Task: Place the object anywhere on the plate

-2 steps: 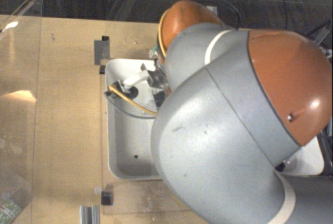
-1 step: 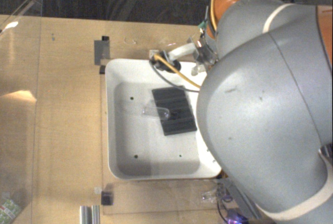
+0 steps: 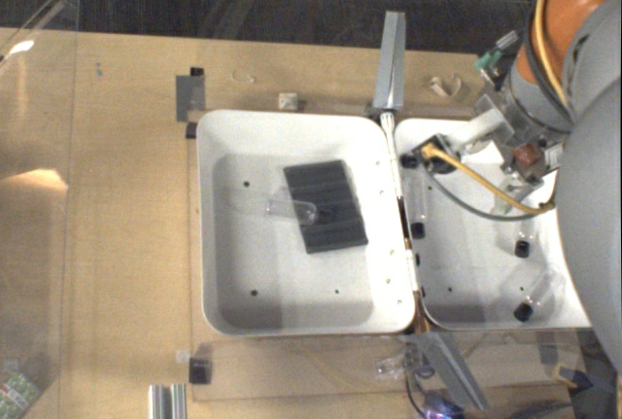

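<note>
Camera view: arm (image 3: pixel 583 116) comes in from the right and hangs over the right bin (image 3: pixel 457 305). The end effector (image 3: pixel 520 155) sits in wrist hardware near that bin's top edge; can't tell how far open it is or whether it holds anything, nothing is seen in it. A yellow cable (image 3: pixel 466 176) loops under the wrist. The plate (image 3: pixel 328 211) is in the left bin (image 3: pixel 292 122), a little right of centre and rotated slightly off the bin's sides. The object (image 3: pixel 290 208) is a small clear piece lying at the plate's left edge. Its right end seems to overlap the plate and its left end is on the bin floor; the exact outline is hard to read. Judgement: the placement looks about done or half-done, with the object only partly on. To do the step well, travel left across the divider (image 3: pixel 398 213) and come down straight over the object. Grip across its narrow width, lift clear, shift right to plate centre and release low so it doesn't bounce or slide off. Materials: the plate is a dark grey, matte, flat rectangle with parallel ribs, likely grippy. The object is transparent, probably hard plastic, glossy, light and slippery, easy to misjudge against white. The bins are smooth white plastic, shallow, with rounded corners. The bench (image 3: pixel 117 213) is pale wood with glare at left.
</note>
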